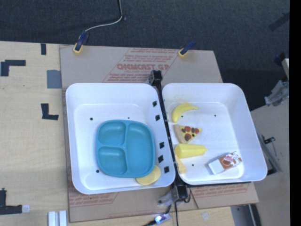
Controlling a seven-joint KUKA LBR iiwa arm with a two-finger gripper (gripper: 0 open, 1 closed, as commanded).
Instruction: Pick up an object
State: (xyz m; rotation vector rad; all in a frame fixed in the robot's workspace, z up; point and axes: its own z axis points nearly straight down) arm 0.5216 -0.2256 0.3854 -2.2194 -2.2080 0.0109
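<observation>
Lying in the right-hand bin (230,121), the cheese (190,150) probably points toward the arm's side; tool's state I cannot tell.

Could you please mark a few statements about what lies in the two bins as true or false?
1. The blue tray lies in the left bin. True.
2. The banana lies in the left bin. False: it is in the right bin.
3. The pizza slice lies between the banana and the yellow wedge. True.
4. The small carton rests on the tray. False: it lies in the right bin.
</observation>
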